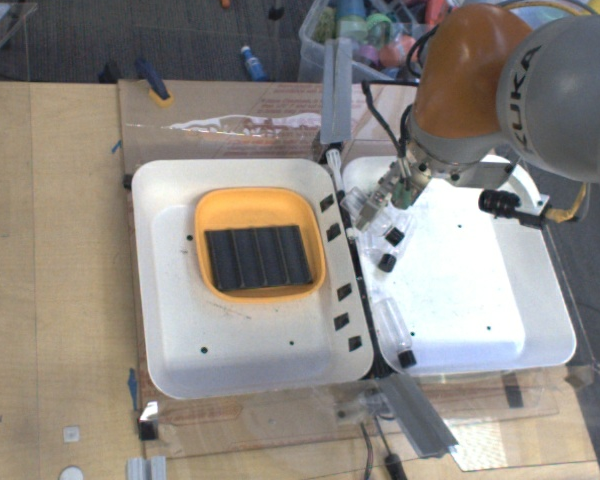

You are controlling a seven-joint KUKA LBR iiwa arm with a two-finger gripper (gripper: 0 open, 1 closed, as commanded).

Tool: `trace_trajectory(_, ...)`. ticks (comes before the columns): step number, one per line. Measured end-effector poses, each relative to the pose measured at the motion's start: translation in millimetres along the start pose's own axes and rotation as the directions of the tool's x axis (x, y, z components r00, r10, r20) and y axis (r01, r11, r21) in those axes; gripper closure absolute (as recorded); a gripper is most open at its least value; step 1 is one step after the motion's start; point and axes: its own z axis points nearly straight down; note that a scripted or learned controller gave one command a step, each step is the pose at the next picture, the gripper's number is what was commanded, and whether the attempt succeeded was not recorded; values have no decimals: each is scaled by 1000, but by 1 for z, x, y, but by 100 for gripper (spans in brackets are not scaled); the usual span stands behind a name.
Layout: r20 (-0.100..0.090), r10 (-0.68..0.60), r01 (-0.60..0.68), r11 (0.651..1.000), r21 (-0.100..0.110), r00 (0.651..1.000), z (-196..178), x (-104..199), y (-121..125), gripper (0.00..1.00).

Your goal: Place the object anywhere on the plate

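**Dark block on the orange plate, arm over the right bin**

On the far left we see bare wooden bench (40, 268) beside the bins. Next comes the left bin (170, 358), a shallow white tray with rounded corners. In its upper middle sits the orange plate (212, 211), squarish with a raised rim. On the plate lies the object (259, 258), a dark, ribbed, rectangular block; it rests flat, wholly inside the rim and a little towards the plate's near edge, covering most of its floor.

Moving right, we meet the divider (342, 268) between the two bins, a dark strip with small black tabs along it. Just beyond it lies the right bin (480, 308), its white floor brightly lit.

Over the upper left corner of that bin, close to the divider, we see the gripper (385, 208) hanging from the arm. It is small and partly blurred against the bright floor, so we cannot tell how it is set. It is well apart from the plate. Above it are the orange band (470, 58) and the grey arm (570, 88), coming in from the right. Behind the bins stands a clear tub of coloured toys (400, 8).
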Motion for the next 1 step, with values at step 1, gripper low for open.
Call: trace_trajectory(1,0,0,0,1000,0,1000,0,0,0,0)
